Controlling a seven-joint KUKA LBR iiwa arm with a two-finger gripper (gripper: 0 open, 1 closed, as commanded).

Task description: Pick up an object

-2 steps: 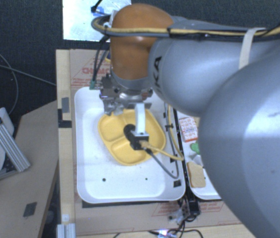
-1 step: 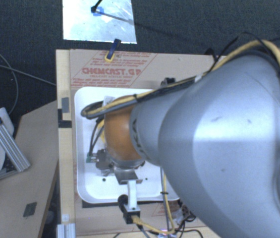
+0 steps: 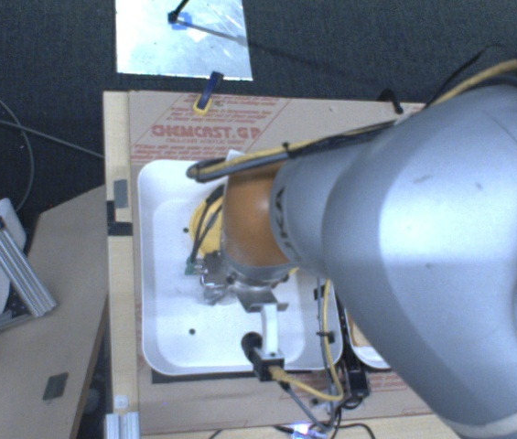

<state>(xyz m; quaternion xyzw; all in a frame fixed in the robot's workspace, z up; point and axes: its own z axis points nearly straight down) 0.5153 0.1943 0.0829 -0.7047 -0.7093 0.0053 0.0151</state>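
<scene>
Overhead, the grey arm with orange band (image 3: 251,213) reached across the shallow white left bin (image 3: 162,245). Its gripper (image 3: 217,282) sat over the bin's middle; open or closed could not be told. Whatever lay beneath was hidden.

Dark carpet (image 3: 38,44); shiny sheet (image 3: 183,26); tan bench (image 3: 66,273).

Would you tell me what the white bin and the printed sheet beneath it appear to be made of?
White bin: probably moulded plastic, smooth and slightly glossy, with rounded corners. Printed sheet: likely brown paper or cardboard, matte, with red lettering.
</scene>
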